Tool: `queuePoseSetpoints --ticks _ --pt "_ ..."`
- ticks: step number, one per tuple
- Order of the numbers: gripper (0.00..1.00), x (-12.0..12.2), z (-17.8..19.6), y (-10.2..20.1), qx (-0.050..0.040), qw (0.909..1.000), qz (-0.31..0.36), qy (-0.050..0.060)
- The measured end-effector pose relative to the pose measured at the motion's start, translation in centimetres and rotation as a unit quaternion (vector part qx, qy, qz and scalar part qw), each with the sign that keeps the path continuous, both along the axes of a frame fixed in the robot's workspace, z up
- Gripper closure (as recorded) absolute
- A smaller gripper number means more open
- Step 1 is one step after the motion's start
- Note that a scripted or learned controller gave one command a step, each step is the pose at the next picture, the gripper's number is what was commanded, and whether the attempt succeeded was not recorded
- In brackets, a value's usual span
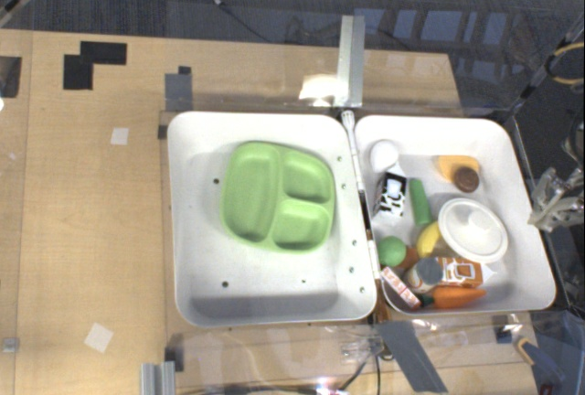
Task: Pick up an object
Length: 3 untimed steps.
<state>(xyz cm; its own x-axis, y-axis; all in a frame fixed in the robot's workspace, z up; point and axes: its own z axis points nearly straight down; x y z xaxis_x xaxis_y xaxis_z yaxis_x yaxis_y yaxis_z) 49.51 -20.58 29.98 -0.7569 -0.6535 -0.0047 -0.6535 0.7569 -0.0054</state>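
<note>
A light green divided plate [277,195] lies in the middle of the left bin [196,229]. The right bin [512,142] holds several small objects. A white bowl [473,230] sits at its right. A small white cup [383,153] lies at the back left, with a black and white carton [392,196] and a green stick-shaped object [419,199] just in front of it. An orange piece with a brown disc [459,171] is at the back. Towards the front lie a green ball [391,250], a yellow fruit [427,240], an orange and white box [462,272], a carrot-like orange object [457,296] and a red wrapper [400,287].
A metal post [351,64] stands behind the seam between the two bins. Black markers [91,62] are stuck on the wooden bench at the far left. A metal fitting [555,199] sits just outside the right bin's right wall.
</note>
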Motion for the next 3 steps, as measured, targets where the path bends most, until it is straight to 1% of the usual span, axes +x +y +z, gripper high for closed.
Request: queuePoseSetpoints --ticks 3 --pt "1.00 0.7 3.6 0.3 -0.0009 0.9999 -0.002 -0.013"
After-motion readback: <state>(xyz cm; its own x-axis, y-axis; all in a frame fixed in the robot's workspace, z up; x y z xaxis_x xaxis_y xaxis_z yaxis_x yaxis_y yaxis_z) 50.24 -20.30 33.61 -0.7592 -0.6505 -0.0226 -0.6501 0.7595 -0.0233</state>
